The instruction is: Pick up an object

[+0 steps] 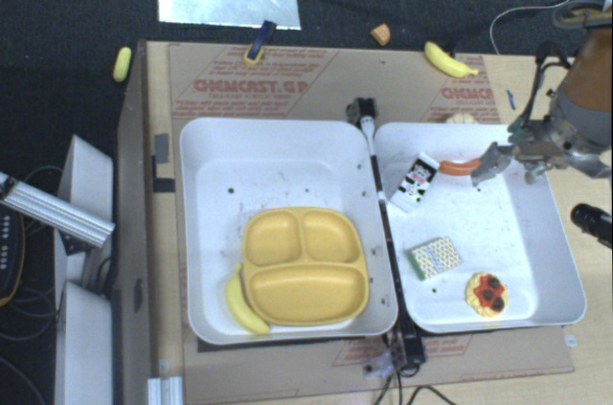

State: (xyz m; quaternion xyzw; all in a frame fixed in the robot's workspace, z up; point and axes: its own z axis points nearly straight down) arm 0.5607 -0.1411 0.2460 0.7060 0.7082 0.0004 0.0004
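No object is seen lifted, so the task is judged to be at its approach stage, with the grasp and the lift both left to do. The nearest candidate is taken to be the orange sausage-shaped toy [459, 168], which lies flat at the far edge of the right bin [556, 245], close to that bin's back wall. The gripper [498, 162] is seen just beside the toy's right end, low over the same far edge; whether contact is made cannot be told. The state of the gripper cannot be read from this slanted view, and nothing is seen held in it.

Beside the toy, toward the divider between the bins, a small black-and-white carton [416, 182] lies tilted. Nearer the front edge of the right bin, a green patterned box [434, 257] and a pizza-slice toy [487, 293] rest well apart from the gripper. In the left bin [206, 202], a yellow divided plate [305, 263] sits with a banana [241, 303] touching its front-left corner. Another banana [447, 59] lies on the worktop [316, 78] beyond the bins.
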